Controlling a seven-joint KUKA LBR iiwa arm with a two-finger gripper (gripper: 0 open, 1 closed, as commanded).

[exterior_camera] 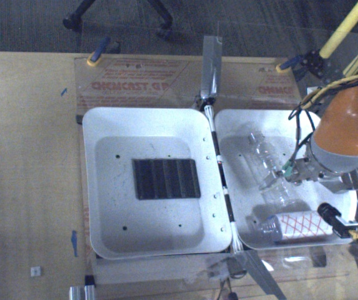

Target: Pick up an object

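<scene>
Camera view: wooden bench point(29, 167), two white bins point(104, 130).

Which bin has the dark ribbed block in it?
The left bin. The dark ribbed block lies flat on its floor. The right bin holds a clear bottle and a red-checked bottle instead.

Glossy white plastic bins point(104, 130); clear plastic bottle point(267, 162).

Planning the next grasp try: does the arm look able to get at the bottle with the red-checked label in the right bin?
Probably yes: the bottle lies uncovered near the right bin's front edge, just below the gripper.
</scene>
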